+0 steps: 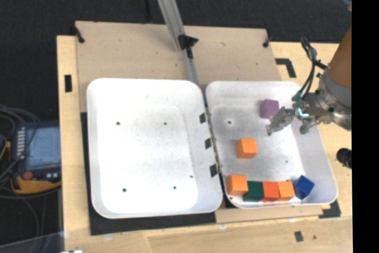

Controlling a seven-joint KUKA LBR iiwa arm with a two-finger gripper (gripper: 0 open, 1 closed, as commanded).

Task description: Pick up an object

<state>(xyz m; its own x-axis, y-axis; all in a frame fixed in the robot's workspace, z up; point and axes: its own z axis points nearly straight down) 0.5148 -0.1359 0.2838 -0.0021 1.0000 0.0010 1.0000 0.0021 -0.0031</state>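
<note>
The right bin (314,151) holds a purple block (269,107) near its back, a lone orange block (247,147) in the middle, and a row along the front wall: an orange block (238,184), a green block (255,190), two more orange blocks (278,189) and a blue block (304,186). My gripper (290,120) hangs over the right side of this bin, just right of and below the purple block, with its fingers spread apart and nothing between them. The grey arm (337,89) reaches in from the right.
The left bin (95,127) lies beside the right one. A metal pole (169,6) slants down from the top to the gap between the bins. A blue-screened device (41,148) with cables sits at the far left, off the bench.
</note>
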